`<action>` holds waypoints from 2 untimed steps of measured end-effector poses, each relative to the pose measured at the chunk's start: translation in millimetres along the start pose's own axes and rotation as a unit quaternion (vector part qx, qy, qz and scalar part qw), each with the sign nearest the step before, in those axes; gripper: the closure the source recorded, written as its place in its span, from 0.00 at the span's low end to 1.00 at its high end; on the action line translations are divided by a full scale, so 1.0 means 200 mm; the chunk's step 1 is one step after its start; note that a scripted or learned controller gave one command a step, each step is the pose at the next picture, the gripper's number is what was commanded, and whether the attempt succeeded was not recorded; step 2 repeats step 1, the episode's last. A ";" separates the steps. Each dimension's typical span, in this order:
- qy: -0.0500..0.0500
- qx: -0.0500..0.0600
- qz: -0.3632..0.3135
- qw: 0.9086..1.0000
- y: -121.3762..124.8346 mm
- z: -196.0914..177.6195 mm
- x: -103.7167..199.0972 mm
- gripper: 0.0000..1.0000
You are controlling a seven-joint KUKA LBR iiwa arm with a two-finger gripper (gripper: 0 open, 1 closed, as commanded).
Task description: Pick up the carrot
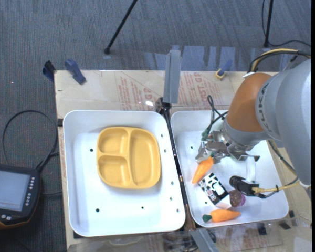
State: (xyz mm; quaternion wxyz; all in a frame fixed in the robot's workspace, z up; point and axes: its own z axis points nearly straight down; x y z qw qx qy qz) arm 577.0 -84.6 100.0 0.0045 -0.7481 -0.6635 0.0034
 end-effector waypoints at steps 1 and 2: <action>-0.001 -0.007 -0.105 0.994 -0.05 -0.50 0.37 1.00; -0.001 -0.007 -0.105 0.994 -0.05 -0.50 0.37 1.00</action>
